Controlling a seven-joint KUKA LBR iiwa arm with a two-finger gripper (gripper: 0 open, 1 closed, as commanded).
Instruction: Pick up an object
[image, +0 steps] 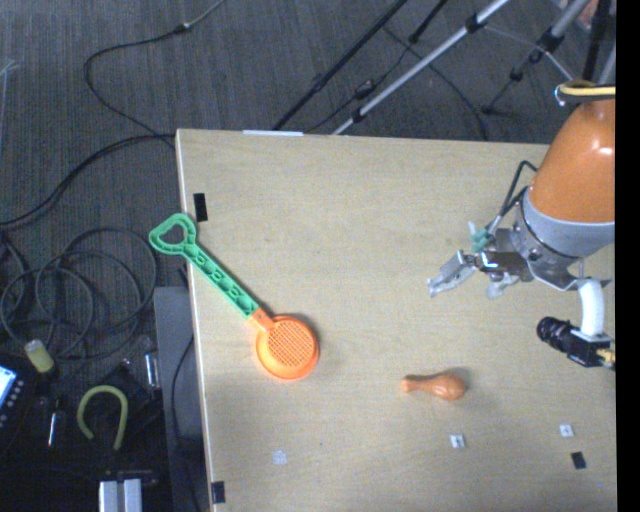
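Observation:
A toy sieve lies at the left of the tan bench top (380, 190), its orange mesh head (287, 347) joined to a long green handle (208, 266) that runs up and left past the bench edge. A small orange drumstick-shaped toy (436, 385) lies lower, right of centre. My gripper (468, 284) hangs at the right, above and slightly right of the drumstick toy and well apart from it. Its fingers point left and stand open with nothing between them.
The arm's orange band (580, 160) and grey wrist fill the right side. A black fitting (570, 340) juts out below the wrist. Small dark and white markers (457, 440) dot the bench's lower right. Cables and tripod legs lie on the floor beyond the bench edges.

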